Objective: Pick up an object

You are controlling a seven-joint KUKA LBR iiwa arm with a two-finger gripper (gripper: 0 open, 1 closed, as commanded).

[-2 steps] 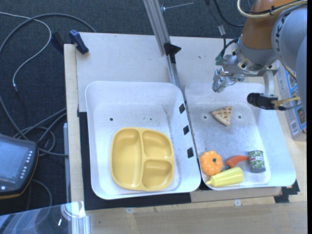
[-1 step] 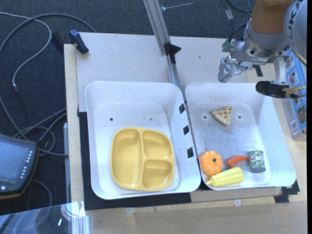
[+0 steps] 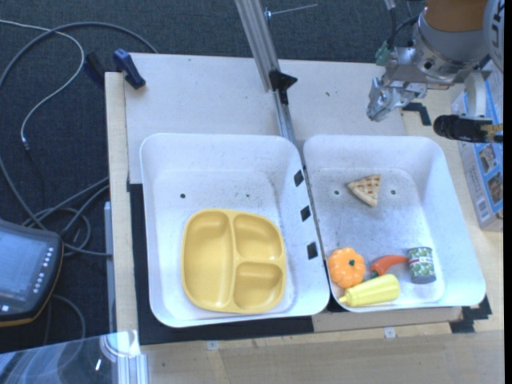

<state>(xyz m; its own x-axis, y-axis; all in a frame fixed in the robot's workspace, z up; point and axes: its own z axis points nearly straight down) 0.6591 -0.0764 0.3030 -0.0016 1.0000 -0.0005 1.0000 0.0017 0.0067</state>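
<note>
My gripper (image 3: 386,106) hangs above the far edge of the right bin (image 3: 448,174), with nothing between its fingers that I can see. Below it in that bin lies a tan waffle wedge (image 3: 365,189). Along the bin's near side sit an orange pumpkin (image 3: 346,266), a yellow corn cob (image 3: 372,291), a small red-orange pepper (image 3: 389,262) and a green can (image 3: 421,264).
The left bin (image 3: 160,166) holds a yellow divided plate (image 3: 234,259). A slanted metal pole (image 3: 256,30) rises between the bins at the back. A blue clamp (image 3: 128,66) sits at the bench's far left corner. Cables and a tablet (image 3: 24,274) lie on the floor at left.
</note>
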